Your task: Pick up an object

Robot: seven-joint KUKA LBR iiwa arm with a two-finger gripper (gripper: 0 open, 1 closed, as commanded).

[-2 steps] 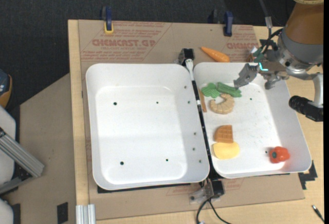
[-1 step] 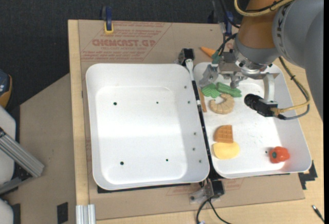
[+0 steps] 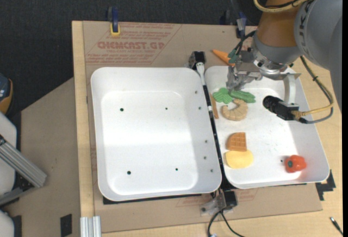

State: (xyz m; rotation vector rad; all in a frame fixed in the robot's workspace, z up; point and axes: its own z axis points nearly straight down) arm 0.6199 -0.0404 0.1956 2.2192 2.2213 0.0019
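Green leafy item [image 3: 234,94] lies in right bin [image 3: 312,149], touching tan ring-shaped piece [image 3: 235,111] from behind. Gripper [image 3: 237,81] is poised directly over green item (finger spread cannot be told). Approach step judged under way; descent and closure required next.
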